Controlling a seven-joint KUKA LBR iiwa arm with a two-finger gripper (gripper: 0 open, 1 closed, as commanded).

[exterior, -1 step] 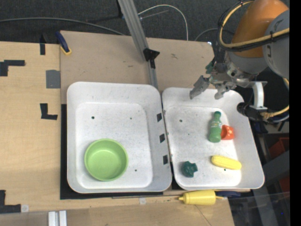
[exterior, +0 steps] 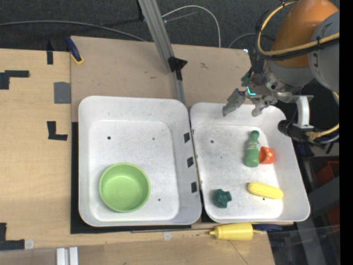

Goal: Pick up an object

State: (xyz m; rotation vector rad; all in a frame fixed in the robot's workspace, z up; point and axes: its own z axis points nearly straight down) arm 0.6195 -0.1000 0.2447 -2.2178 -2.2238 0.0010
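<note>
- Green and small, the bottle [exterior: 252, 149] lies near the middle of the right bin [exterior: 209, 120]. It points up and down the bin, with its cap end toward the far wall.
- You can see the gripper [exterior: 245, 106] up by the far edge of that bin. Its 2 fingers are spread apart and nothing is between them.
- An orange toy [exterior: 266, 155] touches the bottle on its right side. A yellow toy [exterior: 265, 190] lies below them, near the front of the bin. A dark green toy [exterior: 222, 197] sits near the front left corner.
- The left bin [exterior: 91, 115] holds 1 green bowl [exterior: 124, 187]. A yellow bottle [exterior: 234, 232] lies on the bench just in front of the right bin.
- You would do well to pick the green bottle, because it is the nearest thing to the gripper.
- It looks like light, hard plastic. It is round, so it may roll or slip out if you pinch it near an end.
- Grab it across the middle of its body, with 1 finger on each long side.
- Watch the right side. The orange toy leaves little room for a finger there, so it may get pushed.
</note>
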